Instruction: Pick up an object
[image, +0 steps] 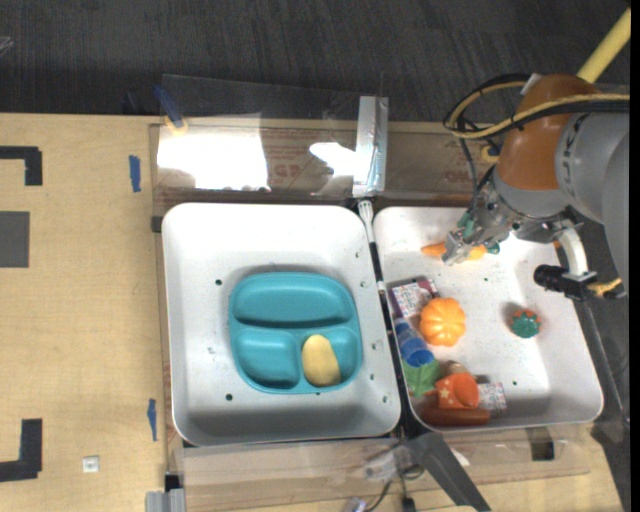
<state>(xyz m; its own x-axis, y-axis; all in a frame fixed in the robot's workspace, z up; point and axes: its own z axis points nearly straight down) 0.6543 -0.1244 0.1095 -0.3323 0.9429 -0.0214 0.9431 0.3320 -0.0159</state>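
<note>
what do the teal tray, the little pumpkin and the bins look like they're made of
Teal tray: looks like moulded plastic, smooth with a soft sheen and rounded compartment edges. Pumpkin: probably plastic or rubber, a glossy orange toy with ribbed lobes. Bins: seemingly hard white plastic or enamelled metal; bright glare on the curved rims leaves it open.

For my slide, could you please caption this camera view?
Gripper over a small orange item in the right bin; teal tray in the left.

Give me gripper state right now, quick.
Gripper: low in the right bin, at a small orange object; open or shut cannot be told.
</note>
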